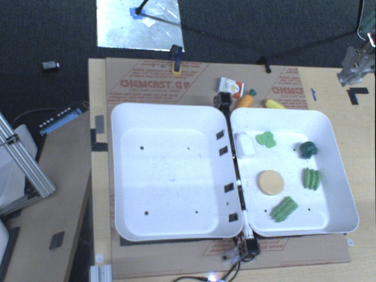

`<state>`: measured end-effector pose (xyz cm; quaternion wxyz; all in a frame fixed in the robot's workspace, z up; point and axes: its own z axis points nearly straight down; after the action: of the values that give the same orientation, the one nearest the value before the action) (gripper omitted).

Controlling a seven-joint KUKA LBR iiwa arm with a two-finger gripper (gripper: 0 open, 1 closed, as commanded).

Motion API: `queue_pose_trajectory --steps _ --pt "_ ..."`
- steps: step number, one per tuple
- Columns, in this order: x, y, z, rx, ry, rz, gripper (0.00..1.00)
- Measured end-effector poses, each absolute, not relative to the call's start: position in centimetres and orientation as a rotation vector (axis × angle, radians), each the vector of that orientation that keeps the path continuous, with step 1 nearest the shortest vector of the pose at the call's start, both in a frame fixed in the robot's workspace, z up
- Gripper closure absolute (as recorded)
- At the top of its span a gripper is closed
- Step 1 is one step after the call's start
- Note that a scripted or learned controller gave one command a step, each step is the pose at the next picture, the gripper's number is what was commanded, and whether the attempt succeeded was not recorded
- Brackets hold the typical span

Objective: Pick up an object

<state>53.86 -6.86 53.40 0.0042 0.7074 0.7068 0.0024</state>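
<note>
Fingers (pixel 356 69) past right bin's (pixel 336 148) far corner, cardboard sheet (pixel 154 82) printed CHEMCAST GP

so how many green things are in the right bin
4: a light green piece near the top, a dark green one at the right, a green bundle below it, another near the bottom.

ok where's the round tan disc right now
In the camera view the round tan disc lies in the right bin, near its middle, just above the light green piece.
</note>
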Motion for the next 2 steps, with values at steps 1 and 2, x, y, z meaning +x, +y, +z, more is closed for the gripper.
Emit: queue_pose_trajectory --steps 1,2 --pt "59.3 -14.6 53.5 2.222 2.212 0.001 1.0" --pt "58.8 -21.0 53.0 2.223 2.213 0.0 1.0"
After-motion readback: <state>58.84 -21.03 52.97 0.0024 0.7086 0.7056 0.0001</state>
